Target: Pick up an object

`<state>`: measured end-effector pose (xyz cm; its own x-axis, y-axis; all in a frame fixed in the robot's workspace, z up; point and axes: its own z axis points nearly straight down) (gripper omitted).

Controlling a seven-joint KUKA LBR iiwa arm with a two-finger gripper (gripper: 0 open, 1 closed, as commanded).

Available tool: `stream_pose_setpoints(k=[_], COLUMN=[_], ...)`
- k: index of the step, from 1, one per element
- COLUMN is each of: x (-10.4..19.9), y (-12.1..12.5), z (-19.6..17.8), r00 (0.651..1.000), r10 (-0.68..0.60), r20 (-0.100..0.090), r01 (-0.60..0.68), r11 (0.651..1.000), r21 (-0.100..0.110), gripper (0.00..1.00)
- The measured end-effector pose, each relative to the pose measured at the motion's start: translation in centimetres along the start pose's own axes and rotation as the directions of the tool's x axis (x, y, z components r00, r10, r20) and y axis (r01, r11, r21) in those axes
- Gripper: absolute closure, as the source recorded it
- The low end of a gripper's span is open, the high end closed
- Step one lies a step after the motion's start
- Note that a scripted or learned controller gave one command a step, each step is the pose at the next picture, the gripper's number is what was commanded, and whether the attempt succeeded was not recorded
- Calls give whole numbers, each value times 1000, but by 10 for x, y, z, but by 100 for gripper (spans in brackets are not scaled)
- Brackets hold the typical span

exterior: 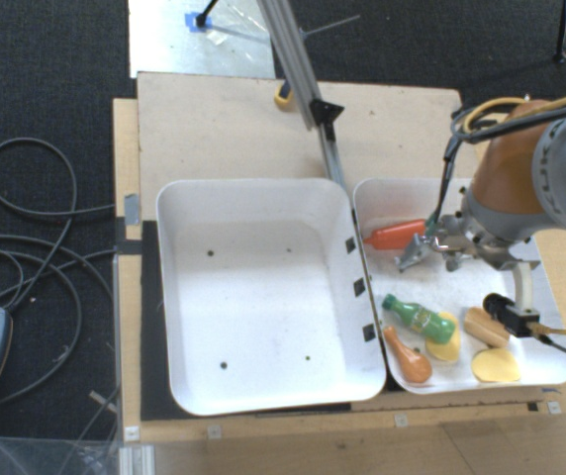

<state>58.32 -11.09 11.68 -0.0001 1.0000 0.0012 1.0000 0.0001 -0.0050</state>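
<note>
Down at the near rim of the right bin (560, 369), a flat yellow disc (496, 366) lies a little apart from an orange carrot-shaped toy (409, 357). Just behind them a green bottle (417, 317) lies on its side, its base against a second yellow piece (445, 345), with a tan block (481, 325) to the right. Now the one that matters: the red toy (396, 235). It's glossy, bright red shading toward orange, long and slim. It lies flat and crosswise in the far half of the right bin, one end close to the wall shared with the left bin (253, 295). The gripper (415, 251) hangs low over the bin floor right there, reaching in from the right. The red toy lies just beside it on the far-left side, very close, maybe touching its tip. Whether the gripper is spread or clenched, I can't tell from this angle.
</note>
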Motion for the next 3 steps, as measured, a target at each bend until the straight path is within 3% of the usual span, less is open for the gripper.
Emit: stream_pose_setpoints(k=[1,2,3], x=[0,0,10], y=[0,2,3], z=[28,15,-39], r00=[1000,1000,1000], r10=[-1,-1,-6], r20=[1,1,2], r01=[1,1,6], r11=[1000,1000,1000], r21=[-3,-9,-12], gripper=[0,100,100])
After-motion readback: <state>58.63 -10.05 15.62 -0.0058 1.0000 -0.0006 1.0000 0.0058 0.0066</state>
